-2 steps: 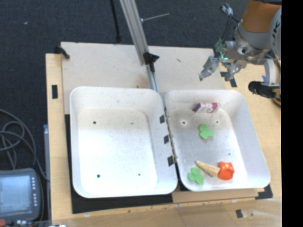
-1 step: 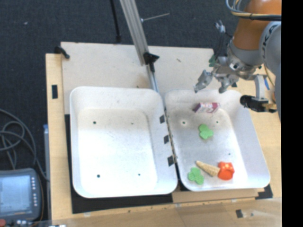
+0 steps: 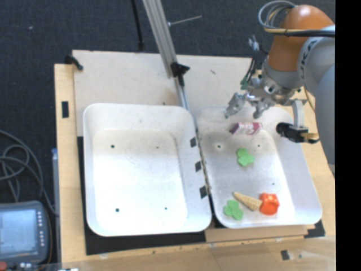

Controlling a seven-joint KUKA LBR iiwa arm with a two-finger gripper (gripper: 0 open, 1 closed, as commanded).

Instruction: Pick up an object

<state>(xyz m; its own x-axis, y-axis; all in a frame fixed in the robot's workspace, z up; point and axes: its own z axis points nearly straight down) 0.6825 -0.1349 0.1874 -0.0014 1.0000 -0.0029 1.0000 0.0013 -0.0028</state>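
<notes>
Left bin [image 3: 141,168] sits beside right bin [image 3: 293,174], which holds all the items. My gripper [image 3: 246,105] hangs w/ fingers spread wide, nothing betw. them, just above pink-white wrapper [image 3: 246,129] at bin's far end. Nearer: green clover piece [image 3: 245,157], cone [image 3: 246,201], red-orange piece [image 3: 269,204], 2nd green piece [image 3: 233,210].

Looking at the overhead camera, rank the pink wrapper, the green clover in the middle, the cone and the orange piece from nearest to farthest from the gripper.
1. Pink wrapper, just below the gripper, at the right bin's far end.
2. Middle green clover, mid-bin.
3. Cone and orange piece, lying together at the near end; too close to call.
</notes>
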